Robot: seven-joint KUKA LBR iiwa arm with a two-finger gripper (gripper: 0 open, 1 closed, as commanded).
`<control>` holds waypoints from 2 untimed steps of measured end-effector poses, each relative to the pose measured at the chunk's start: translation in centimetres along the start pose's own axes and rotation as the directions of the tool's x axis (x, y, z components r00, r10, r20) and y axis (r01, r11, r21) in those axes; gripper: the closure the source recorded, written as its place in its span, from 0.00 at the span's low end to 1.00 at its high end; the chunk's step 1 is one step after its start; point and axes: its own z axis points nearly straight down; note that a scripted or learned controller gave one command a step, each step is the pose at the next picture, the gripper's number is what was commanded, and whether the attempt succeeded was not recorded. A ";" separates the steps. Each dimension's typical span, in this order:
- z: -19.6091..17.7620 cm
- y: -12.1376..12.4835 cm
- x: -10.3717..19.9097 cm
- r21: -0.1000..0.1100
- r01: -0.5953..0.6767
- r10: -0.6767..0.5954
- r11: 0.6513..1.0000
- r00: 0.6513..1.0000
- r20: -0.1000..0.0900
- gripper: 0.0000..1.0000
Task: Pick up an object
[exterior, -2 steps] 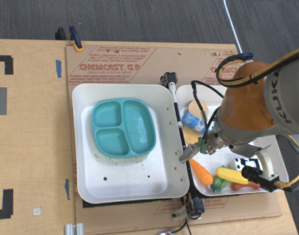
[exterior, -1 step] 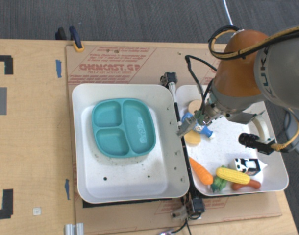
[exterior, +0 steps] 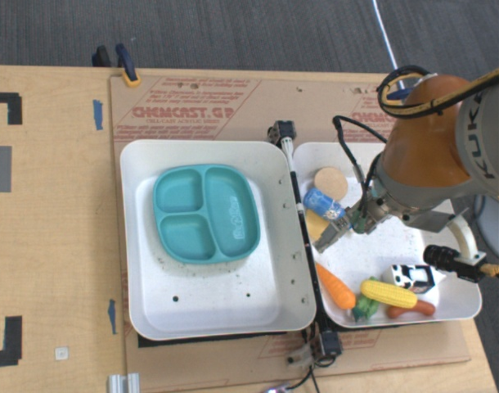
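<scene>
My gripper is low in the left part of the right bin, reaching in from the grey and orange arm. It sits just below a small blue bottle and over a yellow piece by the bin's left wall. A tan round disc lies just beyond the bottle. Nearer the front lie an orange carrot, a yellow corn cob, a green piece and a black and white toy.
The left bin holds a teal divided plate. A black bar runs along the divide between the two bins. The arm's body covers the back right of the right bin.
</scene>
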 end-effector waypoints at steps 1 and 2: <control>0.0 -1.6 5.5 0.000 0.107 -0.107 0.994 0.994 -0.001 0.00; 0.0 5.4 4.4 -0.004 0.220 -0.220 0.976 0.976 0.004 0.00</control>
